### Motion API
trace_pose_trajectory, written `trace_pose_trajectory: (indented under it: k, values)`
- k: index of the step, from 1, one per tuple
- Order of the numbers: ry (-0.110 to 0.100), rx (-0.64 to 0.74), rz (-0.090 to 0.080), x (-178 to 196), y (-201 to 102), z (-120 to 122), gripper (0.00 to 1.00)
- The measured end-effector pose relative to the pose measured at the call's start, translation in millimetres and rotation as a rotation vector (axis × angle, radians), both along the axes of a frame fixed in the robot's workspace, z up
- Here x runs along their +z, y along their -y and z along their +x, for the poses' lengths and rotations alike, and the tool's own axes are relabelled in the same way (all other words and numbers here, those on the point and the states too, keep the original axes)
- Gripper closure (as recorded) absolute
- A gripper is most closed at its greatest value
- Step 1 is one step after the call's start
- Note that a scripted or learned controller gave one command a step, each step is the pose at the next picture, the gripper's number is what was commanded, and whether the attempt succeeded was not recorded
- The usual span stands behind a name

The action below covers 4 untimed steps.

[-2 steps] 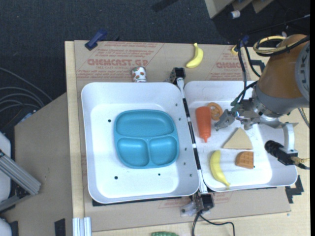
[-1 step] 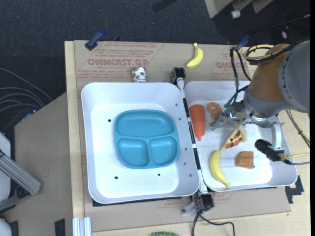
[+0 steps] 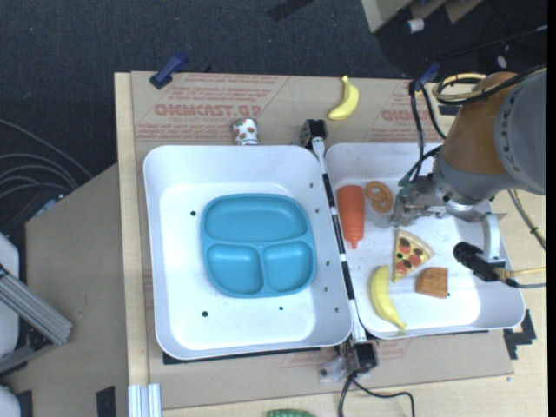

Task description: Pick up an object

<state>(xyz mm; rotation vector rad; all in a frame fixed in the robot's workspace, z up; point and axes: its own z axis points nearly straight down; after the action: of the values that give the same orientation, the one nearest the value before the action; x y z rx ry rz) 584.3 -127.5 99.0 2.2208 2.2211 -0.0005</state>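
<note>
Tool: I saw the tool (image 3: 415,205) low inside the right bin (image 3: 495,315), near its upper middle part, at the end of the grey arm (image 3: 486,146) that reached in from the right.
Tool state: I could not tell if it was released or clenched; the metal parts at its end were too small and dark for me to read.
Things to pick: in the right bin lay a carrot (image 3: 351,215) by the left wall, a pretzel (image 3: 379,195) just beside the tool, a pizza slice (image 3: 409,254) just below the tool, a banana (image 3: 383,295) near the lower left corner, and a piece of toast (image 3: 433,281) to the right of the banana.
Nearest thing: the pretzel and the pizza slice were both close to the tool; I could not say that it touched either of them.
Left bin: a blue divided plate (image 3: 257,241) lay in the middle of the left bin (image 3: 174,302), well apart from the tool.
On the desk: a second banana (image 3: 344,101) and a small spotted object (image 3: 246,130) lay on the desk (image 3: 139,233) above the bins, outside them.
Done: as I judged it, the arm was already down at the level of the objects.
Left: I saw nothing lifted; every object lay flat on the bin floor, so the grasp and the lift were both not yet shown.
My judgement: the task was at the approach or grasp step, about the first half.
</note>
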Motion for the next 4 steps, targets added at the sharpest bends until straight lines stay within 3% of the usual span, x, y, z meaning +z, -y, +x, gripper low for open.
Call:
trace_pose_trajectory:
  k: [1,2,3,4]
  values:
    - [0.000,0.000,0.000,-0.1,-0.1,0.0,0.00]
    - [0.000,0.001,0.001,-14.2,-3.2,59.7,0.00]
    - [0.001,0.001,-0.001,-3.9,-3.4,60.3,1.00]
    - [-0.002,0.001,0.002,85.9,-86.6,14.7,1.00]
